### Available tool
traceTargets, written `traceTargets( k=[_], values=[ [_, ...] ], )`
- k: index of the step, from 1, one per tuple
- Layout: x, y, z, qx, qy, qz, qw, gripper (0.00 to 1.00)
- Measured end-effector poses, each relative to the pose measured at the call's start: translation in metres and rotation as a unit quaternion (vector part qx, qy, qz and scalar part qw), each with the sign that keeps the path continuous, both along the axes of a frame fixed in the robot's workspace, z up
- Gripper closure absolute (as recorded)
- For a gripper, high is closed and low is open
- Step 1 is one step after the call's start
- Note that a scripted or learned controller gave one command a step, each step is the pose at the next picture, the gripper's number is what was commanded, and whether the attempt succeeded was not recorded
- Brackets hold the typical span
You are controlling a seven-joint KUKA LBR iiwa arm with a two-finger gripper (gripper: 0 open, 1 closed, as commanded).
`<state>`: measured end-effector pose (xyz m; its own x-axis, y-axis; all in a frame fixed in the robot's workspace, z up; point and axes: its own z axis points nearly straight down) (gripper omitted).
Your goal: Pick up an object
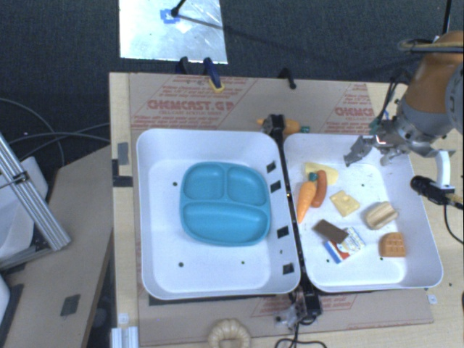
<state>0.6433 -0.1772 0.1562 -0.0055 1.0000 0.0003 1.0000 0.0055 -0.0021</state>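
The two-finger gripper [370, 149] hovers at upper right with fingers spread wide and empty, while the small orange plastic carrot [306, 200], lying centre-right in the right white bin [424, 263], looks light, stiff and slick, best pinched across its thick top.

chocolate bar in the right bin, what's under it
The chocolate bar lies partly on a red, white and blue packet. The packet's near end shows; whatever sits beneath the bar is hidden.
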Motion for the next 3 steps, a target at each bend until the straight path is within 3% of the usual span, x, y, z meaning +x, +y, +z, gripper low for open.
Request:
traceTargets(
  k=[1,2,3],
  values=[
    [0.005,0.005,-0.059,-0.0006,-0.002,0.001,1.0000,0.00],
    [0.006,0.006,-0.071,-0.0008,-0.002,0.001,1.0000,0.00],
    [0.008,0.006,-0.059,-0.0010,-0.004,0.002,1.0000,1.00]
  ],
)
